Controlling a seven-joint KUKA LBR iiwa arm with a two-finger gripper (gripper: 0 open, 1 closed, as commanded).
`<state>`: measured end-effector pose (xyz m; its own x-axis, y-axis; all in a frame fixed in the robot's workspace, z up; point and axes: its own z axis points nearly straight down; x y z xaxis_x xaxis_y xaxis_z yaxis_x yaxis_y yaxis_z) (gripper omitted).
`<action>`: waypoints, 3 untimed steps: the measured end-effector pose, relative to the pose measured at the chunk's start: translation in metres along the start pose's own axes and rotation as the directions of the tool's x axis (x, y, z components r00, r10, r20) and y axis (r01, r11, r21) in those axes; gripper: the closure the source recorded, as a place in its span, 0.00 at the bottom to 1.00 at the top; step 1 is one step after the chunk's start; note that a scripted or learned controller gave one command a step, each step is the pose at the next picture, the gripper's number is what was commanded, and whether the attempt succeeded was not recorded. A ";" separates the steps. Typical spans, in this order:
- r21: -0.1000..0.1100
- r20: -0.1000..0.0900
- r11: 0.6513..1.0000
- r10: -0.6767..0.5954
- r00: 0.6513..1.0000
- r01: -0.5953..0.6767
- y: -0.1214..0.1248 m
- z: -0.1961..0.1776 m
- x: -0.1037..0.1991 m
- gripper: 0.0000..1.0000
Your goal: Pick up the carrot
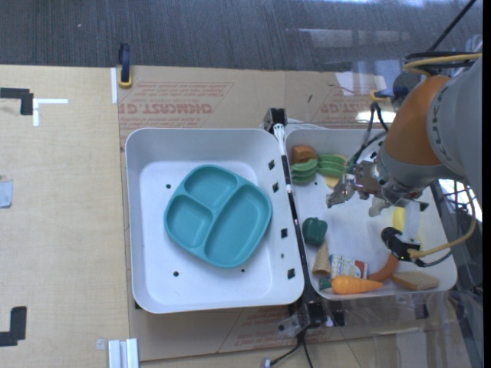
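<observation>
You've got 2 white bins: left bin (146, 282) w/ 1 teal divided plate (219, 215), 3 compartments. Right bin (307, 198) holds approx. 8 toy foods: 1 carrot (355, 285), 1 green pepper (314, 230), 1 ice-cream cone (321, 257), 1 small carton (349, 267), 1 bread slice (416, 280), 1 orange sausage-like piece (386, 267), 1 green ridged item (317, 167), 1 orange-brown item (304, 154). 1 arm, 1 gripper (340, 194).

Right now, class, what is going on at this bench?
A robot arm reaches over the right bin, its gripper above the toy food. The carrot lies untouched at the bin's near edge, apart from the gripper. The left bin holds a teal divided plate.
</observation>
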<state>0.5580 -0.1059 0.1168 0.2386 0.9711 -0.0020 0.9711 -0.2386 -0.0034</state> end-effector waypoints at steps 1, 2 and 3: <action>0.045 -0.029 0.996 -0.075 0.997 0.076 0.078 0.008 -0.054 0.00; 0.003 -0.002 0.997 0.082 0.997 -0.082 0.024 -0.008 0.004 0.00; 0.002 -0.001 0.999 -0.039 0.999 0.039 -0.057 -0.074 0.081 0.00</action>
<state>0.5226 -0.0132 0.1909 0.2002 0.9797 -0.0010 0.9797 -0.2002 -0.0054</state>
